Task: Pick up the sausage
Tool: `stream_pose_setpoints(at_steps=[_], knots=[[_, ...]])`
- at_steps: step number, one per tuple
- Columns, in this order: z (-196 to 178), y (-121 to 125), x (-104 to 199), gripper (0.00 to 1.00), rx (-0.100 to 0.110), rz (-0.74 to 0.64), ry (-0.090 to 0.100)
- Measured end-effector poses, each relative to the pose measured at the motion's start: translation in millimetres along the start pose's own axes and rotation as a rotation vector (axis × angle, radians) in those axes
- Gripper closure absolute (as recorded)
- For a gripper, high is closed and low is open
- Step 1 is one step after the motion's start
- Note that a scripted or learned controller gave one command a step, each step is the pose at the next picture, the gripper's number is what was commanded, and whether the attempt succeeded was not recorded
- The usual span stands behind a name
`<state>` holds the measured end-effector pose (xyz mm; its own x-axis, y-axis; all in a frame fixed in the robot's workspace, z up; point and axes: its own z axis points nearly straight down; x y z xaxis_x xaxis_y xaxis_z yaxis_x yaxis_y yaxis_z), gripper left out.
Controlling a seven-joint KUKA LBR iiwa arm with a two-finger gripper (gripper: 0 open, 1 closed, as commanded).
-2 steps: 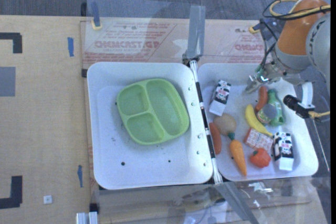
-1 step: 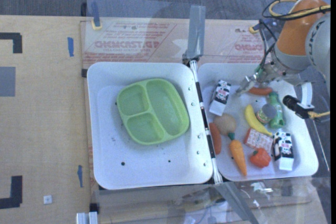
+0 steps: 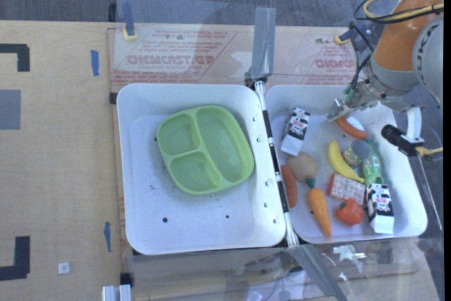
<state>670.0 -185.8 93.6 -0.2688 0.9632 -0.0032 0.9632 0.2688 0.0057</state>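
The claw (image 3: 341, 111), whose grip I cannot tell from here, hangs at the right bin's (image 3: 416, 229) upper edge just above the sausage (image 3: 351, 128), so it should straddle that across its narrow width, clear of the banana (image 3: 341, 162).

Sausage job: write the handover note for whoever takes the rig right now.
Gripper: low in the right bin, at its back edge; whether it is open or shut cannot be told.
Sausage: orange-red, lying in the right bin just in front of the gripper, beside the banana. Not seen between the fingers.
Done: the arm has reached the sausage's spot.
Left: grasp it and lift it clear. Check the grip before counting it as picked.
Left bin: holds a green tray.
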Motion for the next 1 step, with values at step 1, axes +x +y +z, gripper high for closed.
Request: stream_pose_setpoints(at_steps=[1], knots=[[-112.6,3.6,16.8,1.0,0.006,0.118,0.002]])
